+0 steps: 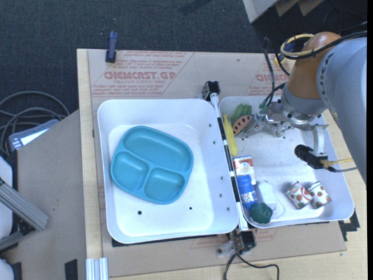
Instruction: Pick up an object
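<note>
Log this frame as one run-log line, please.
arm: over right bin far end | gripper: near green-brown item, nothing seen held | left bin: blue tray

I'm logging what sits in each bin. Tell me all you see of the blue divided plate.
The light blue, plastic-looking divided plate has rounded corners and three compartments: one long, two smaller. It lies flat, right side up, turned at a slant, left of the middle of the left white bin. Its compartments hold nothing, and only the bin floor touches it.
</note>
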`<state>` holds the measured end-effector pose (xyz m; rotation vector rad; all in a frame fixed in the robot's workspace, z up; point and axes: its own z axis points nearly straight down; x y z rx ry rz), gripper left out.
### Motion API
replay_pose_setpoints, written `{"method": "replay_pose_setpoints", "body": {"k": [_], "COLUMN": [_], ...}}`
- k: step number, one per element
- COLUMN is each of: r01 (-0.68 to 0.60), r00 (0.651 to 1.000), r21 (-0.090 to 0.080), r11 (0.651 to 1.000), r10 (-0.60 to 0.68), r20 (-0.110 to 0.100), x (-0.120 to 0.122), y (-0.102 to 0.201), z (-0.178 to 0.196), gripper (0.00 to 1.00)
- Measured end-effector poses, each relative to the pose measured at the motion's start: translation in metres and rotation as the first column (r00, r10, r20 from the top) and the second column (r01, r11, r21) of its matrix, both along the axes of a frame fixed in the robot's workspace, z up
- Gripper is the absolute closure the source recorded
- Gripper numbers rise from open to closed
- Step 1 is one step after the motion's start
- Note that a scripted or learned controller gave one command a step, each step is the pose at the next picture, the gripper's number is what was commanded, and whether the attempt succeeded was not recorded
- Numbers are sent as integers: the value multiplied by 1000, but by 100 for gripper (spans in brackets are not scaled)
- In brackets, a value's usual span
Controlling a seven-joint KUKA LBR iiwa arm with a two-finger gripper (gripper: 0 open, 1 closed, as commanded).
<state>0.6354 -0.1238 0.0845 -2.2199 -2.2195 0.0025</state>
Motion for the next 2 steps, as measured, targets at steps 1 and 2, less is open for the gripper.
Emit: {"method": "replay_pose_setpoints", "body": {"k": [1,2], "r01": [-1,1], "r00": [1000,1000], "r21": [-2,-1], "r11": [1000,1000], "r10": [1,-1], "r20": [-14,2], "x": [28,-75], "y": [24,-16], "z": [-2,0], "gripper": [0,0]}}
